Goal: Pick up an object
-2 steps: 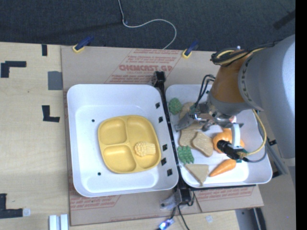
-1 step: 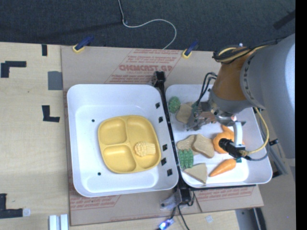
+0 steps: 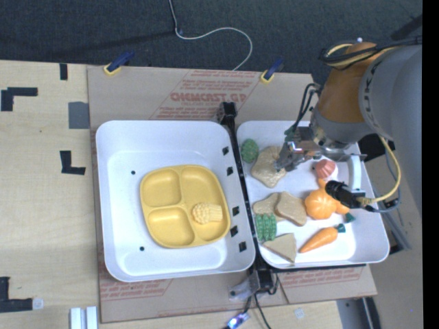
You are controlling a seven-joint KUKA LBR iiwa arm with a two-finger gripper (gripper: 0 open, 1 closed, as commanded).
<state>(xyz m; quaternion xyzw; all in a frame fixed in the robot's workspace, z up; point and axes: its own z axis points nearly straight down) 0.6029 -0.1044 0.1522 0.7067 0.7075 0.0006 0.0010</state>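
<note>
Two white bins sit on a cardboard-covered bench (image 3: 199,98). In the right bin (image 3: 374,252), the gripper (image 3: 288,157) hovers over a beige food piece (image 3: 266,170); its grip cannot be told.

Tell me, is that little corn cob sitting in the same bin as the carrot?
No, the corn cob lies on the yellow tray in the left bin, the carrot in the right.

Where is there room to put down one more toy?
Most room is in the left bin: bare white floor all around the yellow plate, widest along its top and left sides. Three plate sections are bare; the corn fills the fourth. The right bin is crowded with food, the hand over it.
</note>
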